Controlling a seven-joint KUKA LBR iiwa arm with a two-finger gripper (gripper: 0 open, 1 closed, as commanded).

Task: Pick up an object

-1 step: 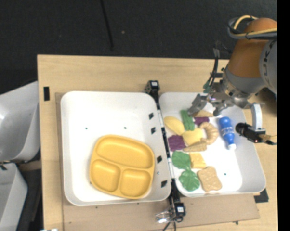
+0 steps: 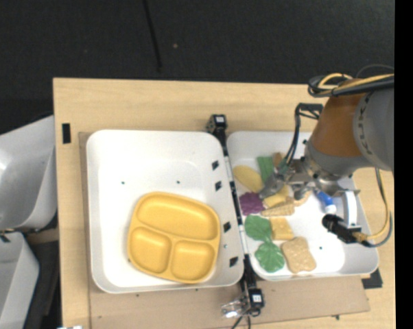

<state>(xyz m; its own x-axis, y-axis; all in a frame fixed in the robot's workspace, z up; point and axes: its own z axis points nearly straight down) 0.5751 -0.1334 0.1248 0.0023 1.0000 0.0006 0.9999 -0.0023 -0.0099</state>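
Smooth yellow three-compartment tray (image 2: 173, 236) in the left bin (image 2: 103, 204); jaws (image 2: 280, 186), state indiscernible, over small flat food-shaped pieces (image 2: 274, 228) at 3 o'clock.

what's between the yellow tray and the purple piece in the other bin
In the camera view, bare white bin floor, then the two bins' meeting walls with black clips, lie between the yellow tray and the purple piece.
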